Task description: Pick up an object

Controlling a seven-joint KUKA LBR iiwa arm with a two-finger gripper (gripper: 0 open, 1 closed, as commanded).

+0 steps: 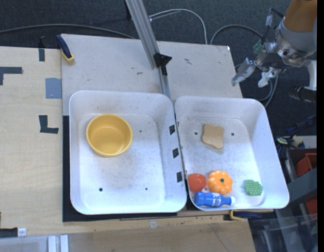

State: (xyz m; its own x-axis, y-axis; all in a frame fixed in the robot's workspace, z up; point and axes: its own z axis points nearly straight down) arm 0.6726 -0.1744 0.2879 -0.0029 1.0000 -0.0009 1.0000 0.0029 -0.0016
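Nothing is lifted yet: our gripper (252,73) hangs at upper right, fingers apart and bare, above the toy-filled right bin (267,121).

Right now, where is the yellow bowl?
The yellow bowl sits alone in the left bin, toward its upper-left corner, far from the toy food clustered in the right bin.

We see the hand (255,73) behind the right bin (267,140), whose toys (219,182) lie nearest us, the bowl (109,135) far left.
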